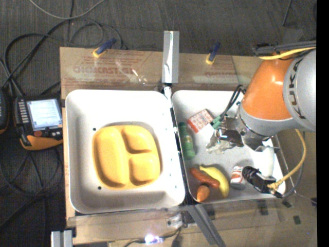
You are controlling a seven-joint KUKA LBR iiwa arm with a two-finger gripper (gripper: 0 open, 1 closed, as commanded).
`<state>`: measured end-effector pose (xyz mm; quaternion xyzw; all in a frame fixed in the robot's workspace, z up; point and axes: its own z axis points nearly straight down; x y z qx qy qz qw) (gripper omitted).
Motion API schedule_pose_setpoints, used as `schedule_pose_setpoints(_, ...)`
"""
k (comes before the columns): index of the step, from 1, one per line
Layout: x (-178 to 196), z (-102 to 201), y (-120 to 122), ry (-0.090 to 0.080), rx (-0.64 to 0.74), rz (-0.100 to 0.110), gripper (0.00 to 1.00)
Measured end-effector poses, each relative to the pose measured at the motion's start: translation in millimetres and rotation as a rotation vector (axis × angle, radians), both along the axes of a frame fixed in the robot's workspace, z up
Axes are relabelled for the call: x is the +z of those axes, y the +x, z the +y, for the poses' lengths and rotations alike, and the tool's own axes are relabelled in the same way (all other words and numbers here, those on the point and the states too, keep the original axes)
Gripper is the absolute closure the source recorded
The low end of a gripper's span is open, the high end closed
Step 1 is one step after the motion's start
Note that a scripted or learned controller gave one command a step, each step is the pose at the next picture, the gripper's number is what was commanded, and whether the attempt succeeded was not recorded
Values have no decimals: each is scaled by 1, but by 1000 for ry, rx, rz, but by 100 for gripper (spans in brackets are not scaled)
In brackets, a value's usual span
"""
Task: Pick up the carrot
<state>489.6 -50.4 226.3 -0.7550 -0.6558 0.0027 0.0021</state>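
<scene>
Start at the near edge of the right bin (284, 164), where you'll find the carrot (203, 193): a short orange stub lying on the bin floor right against the front wall, touching the lower end of the banana (218, 180). A reddish sausage (204, 176) lies just behind it, against the banana's inner curve. Nothing is gripping the carrot, so by the look of it the pick has not begun in any real sense; the reach, the close and the lift are all left to do.

A small red and white can (236, 175) sits to the right of the banana. Farther back, a green bottle (187, 141) lies along the wall between the bins, and a red and white packet (200, 120) rests beyond it.

The gripper (222, 142) hangs over the middle of the right bin, well apart from the carrot and on the far side of the banana. You cannot tell from this angle whether it is spread or pressed together.

In the left bin (82, 107) lies a yellow divided tray (127, 155).
</scene>
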Motion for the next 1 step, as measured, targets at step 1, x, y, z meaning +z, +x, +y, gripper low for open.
schedule_pose_setpoints(1,-30,31,-6,0,-162,1,100)
